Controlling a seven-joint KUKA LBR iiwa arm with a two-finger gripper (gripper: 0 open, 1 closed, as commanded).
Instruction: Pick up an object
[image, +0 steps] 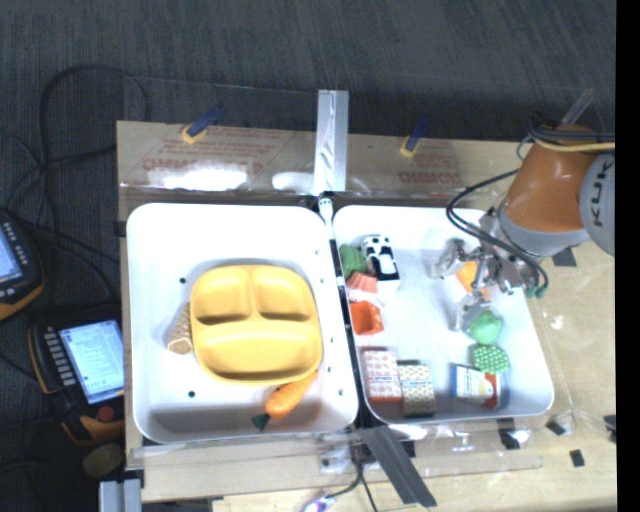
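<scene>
While my gripper (468, 285) hangs spread and empty:
the green toy (485, 327) just below may skid off 1 finger.

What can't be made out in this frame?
- Gripper, camera view: too small and blurred to read the jaws, or whether the orange bit there is held.
- Carrot: partly under the yellow tray.
- Cartons' labels: too small.
- Arm: cut off at the right.
</scene>
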